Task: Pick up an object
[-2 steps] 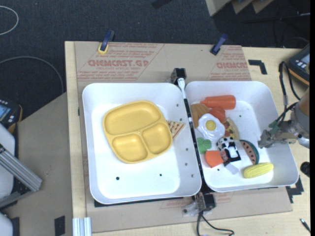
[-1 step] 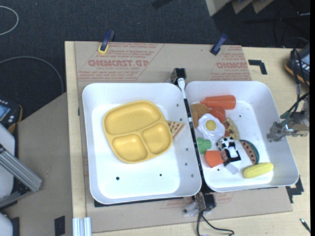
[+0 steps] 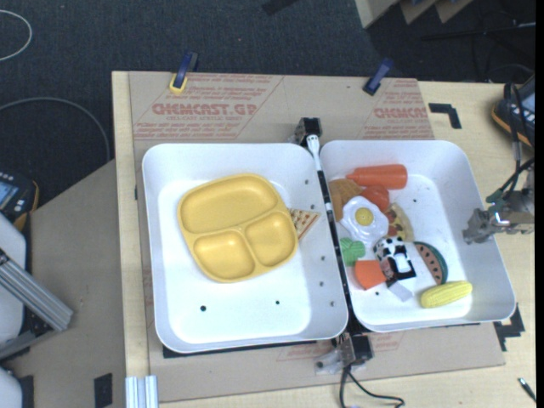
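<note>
- Yellow divided plate lay in the left bin.
- Toy foods crowded the right bin: fried egg, corn cob, orange sausage.
- Gripper hung at the right bin's right rim; its grip could not be told.

Red lettering reading "CHEMCAST GP" is printed on the brown board under the bins, at far left, and repeats partly at far right.
</note>
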`<state>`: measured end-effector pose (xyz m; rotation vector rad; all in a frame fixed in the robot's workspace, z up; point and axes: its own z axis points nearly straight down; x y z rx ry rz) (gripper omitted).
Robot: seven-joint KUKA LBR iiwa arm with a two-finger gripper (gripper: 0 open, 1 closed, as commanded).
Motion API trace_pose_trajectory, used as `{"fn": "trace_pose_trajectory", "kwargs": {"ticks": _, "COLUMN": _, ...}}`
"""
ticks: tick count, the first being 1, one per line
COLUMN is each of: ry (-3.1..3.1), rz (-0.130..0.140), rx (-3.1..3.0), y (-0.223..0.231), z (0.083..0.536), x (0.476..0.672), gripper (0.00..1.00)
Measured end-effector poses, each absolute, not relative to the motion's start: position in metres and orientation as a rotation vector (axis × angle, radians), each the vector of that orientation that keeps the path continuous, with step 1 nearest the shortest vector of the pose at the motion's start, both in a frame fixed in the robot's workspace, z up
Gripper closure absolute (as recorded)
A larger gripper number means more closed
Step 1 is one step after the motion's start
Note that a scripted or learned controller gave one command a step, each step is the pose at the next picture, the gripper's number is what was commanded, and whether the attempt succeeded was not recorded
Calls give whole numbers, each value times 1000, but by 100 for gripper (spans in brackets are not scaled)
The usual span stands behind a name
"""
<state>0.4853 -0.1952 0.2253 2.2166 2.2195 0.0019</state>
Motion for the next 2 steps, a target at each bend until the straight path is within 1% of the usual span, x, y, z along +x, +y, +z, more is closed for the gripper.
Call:
{"fn": "trace_pose_trajectory", "kwargs": {"ticks": 1, "ry": 2230, "rz": 2, "rx": 2216, "y": -142, "z": 216, "x": 502, "gripper": 100}}
{"fn": "trace_pose_trajectory", "kwargs": {"ticks": 2, "ry": 2230, "rz": 1, "rx": 2218, "y": -94, "z": 211, "x": 506, "gripper": 100}}
